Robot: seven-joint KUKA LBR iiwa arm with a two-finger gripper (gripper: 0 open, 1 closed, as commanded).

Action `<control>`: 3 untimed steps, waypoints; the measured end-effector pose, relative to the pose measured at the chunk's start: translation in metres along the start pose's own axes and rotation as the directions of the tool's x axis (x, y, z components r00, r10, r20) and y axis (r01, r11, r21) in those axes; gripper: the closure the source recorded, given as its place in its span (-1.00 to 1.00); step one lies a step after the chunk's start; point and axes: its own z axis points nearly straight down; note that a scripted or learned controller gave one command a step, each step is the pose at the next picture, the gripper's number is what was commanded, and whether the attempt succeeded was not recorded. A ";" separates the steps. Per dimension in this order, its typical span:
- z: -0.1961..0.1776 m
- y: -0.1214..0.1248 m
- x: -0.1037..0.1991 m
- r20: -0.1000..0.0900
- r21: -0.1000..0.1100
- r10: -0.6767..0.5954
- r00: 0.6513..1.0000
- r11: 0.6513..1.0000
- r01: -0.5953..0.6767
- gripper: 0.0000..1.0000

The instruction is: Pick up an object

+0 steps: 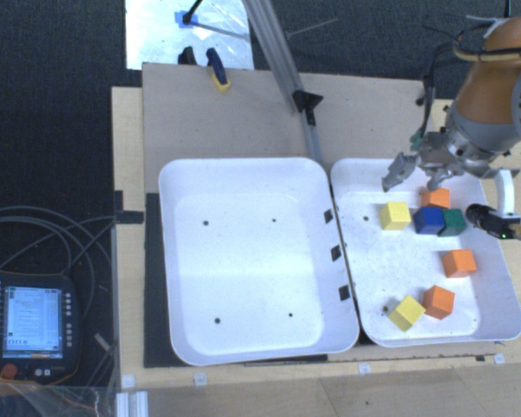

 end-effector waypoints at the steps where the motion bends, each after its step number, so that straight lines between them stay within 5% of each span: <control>1: 0.000 0.000 0.000 0.000 0.000 0.000 1.000 1.000 0.000 -1.00; 3: 0.102 0.003 -0.001 0.003 -0.001 0.003 1.000 1.000 -0.003 -1.00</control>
